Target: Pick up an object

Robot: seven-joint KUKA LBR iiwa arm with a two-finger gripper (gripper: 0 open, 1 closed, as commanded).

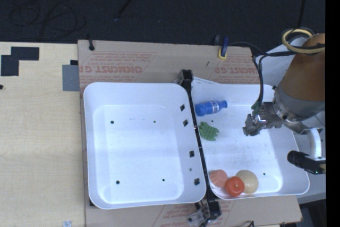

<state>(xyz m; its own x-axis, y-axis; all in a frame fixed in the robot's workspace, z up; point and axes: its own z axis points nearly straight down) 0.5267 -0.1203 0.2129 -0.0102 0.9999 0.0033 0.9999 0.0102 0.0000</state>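
Camera view: arm (pixel 303 82) reaches from right, tool (pixel 254 126) over right bin (pixel 276 178).

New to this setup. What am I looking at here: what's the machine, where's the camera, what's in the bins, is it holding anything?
One camera, fixed above the bench, looks down at a slant on two shallow white bins side by side. The left bin and the right bin meet along a black divider.

The grey and orange shape at the right is a KUKA robot arm reaching in. The small metal part at its tip is the gripper, a two-finger claw, hovering over the right bin. I see nothing between its fingers, and I can't tell whether they are open or shut.

In the right bin: a blue bottle lying on its side near the divider, a green leafy item just below it, and at the near edge a pink item, a red ball and a tan ball clustered together.
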